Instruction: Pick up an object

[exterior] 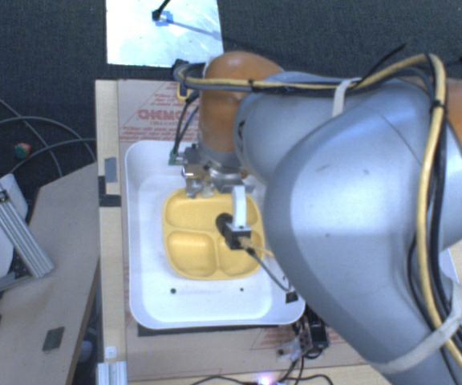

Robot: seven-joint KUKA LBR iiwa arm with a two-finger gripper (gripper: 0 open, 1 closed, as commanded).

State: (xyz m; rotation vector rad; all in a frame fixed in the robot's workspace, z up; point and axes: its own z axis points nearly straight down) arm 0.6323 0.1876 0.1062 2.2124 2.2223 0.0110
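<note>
Dark carpet-like flooring (38,46) surrounds the bench, with thin cables looping across it at the left and a shiny white sheet (164,21) lying at the top of the view. Cardboard with red printing (147,112) sits under the far end of a shallow white bin (147,239), which is the bin in clear sight. An aluminium rail (10,215) leans at the left edge over a pale wooden surface (54,279).

Yellow divided tray (199,239) lies flat inside the white bin, roughly at its middle, and looks to have three compartments: one larger toward the far side, two smaller toward the near side. Its right edge passes under the arm.

Grey arm (359,215) fills the right half of the view, a yellow-black cable (435,175) running along its casing. Orange band (227,95) sits above the wrist, directly over the far end of the bin. Gripper (224,208) points down over the tray's far-right part, right at the tray's surface. A small black piece (229,233) with a white tag hangs just over the tray's central ridge, a thin black lead trailing from it toward the lower right.

Jaw state: cannot tell. Nothing is visibly held between them; the tray rests in the bin.

Two small dark specks (207,289) mark the bin floor near its front edge.
</note>
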